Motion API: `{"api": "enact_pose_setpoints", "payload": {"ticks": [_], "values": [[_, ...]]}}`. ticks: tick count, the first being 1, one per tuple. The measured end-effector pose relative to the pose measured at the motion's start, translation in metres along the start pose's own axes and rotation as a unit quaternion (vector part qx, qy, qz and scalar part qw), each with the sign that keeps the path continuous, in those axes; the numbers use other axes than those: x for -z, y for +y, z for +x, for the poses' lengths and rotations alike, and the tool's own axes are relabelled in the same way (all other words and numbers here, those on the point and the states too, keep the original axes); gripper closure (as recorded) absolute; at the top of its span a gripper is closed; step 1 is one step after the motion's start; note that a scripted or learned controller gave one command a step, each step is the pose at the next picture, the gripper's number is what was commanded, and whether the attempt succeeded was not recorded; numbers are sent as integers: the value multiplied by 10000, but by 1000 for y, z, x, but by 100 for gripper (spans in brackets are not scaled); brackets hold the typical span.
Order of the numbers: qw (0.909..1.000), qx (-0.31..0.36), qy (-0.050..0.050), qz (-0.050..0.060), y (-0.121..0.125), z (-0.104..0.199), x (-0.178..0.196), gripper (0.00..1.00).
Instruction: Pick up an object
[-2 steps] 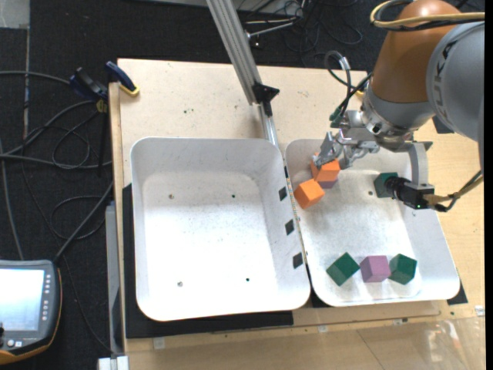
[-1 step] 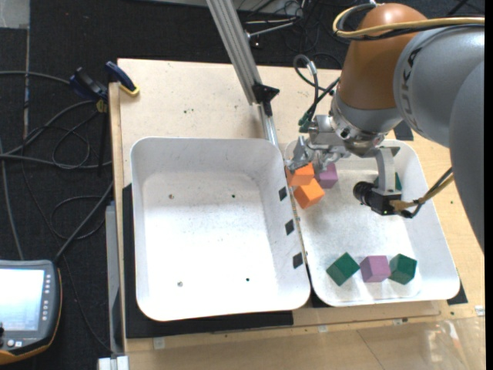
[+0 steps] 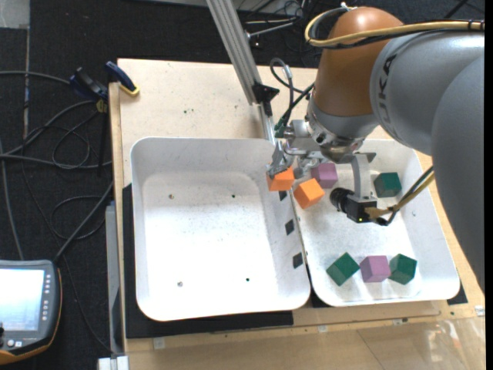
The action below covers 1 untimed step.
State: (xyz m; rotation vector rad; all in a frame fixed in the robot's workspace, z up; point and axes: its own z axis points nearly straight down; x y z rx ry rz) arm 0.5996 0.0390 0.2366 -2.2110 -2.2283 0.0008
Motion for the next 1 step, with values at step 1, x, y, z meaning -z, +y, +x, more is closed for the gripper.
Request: {"api": "enact_pose_setpoints", "payload": {"ticks": [1], "values": [[10000, -1, 0, 6, -14, 50, -12, 100]]}}
